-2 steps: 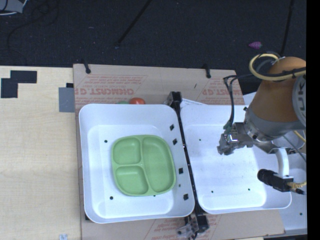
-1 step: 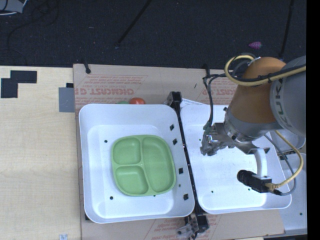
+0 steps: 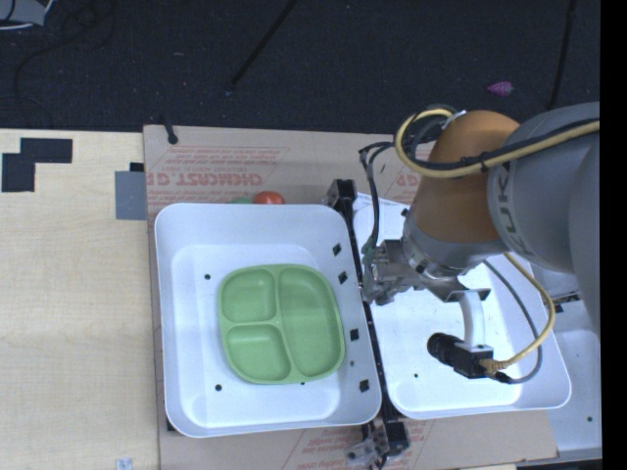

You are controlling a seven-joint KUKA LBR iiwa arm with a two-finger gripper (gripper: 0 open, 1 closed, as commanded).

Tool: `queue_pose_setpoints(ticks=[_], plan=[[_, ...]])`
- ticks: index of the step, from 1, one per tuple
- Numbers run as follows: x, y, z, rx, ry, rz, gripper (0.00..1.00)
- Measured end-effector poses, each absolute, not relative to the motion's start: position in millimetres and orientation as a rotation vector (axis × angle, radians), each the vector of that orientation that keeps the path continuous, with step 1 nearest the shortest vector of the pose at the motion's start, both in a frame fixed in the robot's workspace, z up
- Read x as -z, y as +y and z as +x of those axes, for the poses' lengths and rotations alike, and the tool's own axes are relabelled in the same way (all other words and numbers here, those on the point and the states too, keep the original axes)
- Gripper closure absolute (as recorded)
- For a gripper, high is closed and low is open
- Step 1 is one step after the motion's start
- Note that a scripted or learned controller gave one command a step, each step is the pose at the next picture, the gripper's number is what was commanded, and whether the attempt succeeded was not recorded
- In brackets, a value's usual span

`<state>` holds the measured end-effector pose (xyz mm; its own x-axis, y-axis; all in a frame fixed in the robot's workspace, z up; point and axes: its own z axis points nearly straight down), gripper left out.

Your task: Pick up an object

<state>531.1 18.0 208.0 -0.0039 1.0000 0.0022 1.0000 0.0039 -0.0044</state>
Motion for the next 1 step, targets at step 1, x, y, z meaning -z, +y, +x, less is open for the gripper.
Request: queue_pose_setpoints(ticks=[1], plan=[[-219.3,76.2,520.1,-0.001,-2.225,-2.212,1.0]])
